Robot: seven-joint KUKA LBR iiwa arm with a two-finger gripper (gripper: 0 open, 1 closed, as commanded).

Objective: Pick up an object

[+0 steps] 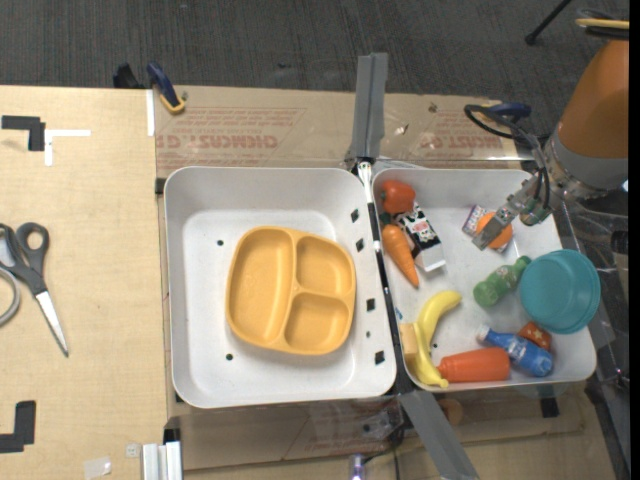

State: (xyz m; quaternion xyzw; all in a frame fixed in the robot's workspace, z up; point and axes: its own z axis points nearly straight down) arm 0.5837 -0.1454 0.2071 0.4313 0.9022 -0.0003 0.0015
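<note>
Two bins (180, 298) sit on the desk (80, 238). Hand (522, 208), grip state indiscernible, hovers at the right bin's far right corner beside a small orange packet (489, 228). Risk: crowded neighbours, so a miss or glancing contact is likely.

A fat orange band (600, 93) is wrapped around the arm, with a grey wrist section (590, 158) right below it. The gripper (527, 206) is built from small dark metal parts, and thin black cables (500, 120) can be seen looped alongside.
</note>
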